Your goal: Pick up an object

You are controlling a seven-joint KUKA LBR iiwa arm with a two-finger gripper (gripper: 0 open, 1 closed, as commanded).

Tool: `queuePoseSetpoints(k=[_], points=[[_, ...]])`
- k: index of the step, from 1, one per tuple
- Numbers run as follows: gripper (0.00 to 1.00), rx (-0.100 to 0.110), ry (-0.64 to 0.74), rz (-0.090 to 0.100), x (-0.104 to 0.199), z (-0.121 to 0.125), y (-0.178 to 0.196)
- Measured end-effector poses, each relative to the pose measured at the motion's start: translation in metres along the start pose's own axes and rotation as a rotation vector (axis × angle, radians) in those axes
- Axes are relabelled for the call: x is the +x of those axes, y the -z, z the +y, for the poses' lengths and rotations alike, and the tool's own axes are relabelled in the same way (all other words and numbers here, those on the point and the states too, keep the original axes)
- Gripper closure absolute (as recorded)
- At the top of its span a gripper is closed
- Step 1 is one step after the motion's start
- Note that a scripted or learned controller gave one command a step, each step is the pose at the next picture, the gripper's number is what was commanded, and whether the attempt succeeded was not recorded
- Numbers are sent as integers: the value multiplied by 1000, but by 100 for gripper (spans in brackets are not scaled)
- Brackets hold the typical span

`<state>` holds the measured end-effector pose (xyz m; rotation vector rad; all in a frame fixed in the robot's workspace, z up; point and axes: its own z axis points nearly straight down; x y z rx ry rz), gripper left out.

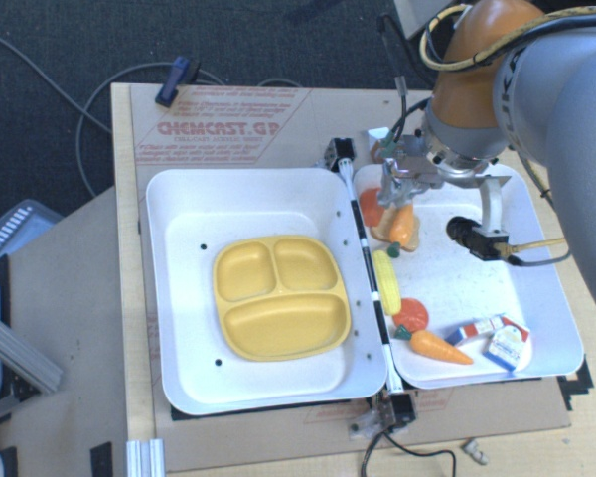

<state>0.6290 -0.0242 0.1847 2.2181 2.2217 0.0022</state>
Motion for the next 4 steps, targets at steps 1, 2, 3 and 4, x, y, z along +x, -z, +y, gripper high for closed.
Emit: queuePoseSetpoints(k=[1, 2, 3, 4], points=[[100, 0, -3, -2, -57, -4, 0], [0, 0, -2, -1, -56, -4, 0], [0, -1, -2, -1, -75, -9, -97], [0, 15, 0, -1, -72, 23, -99]])
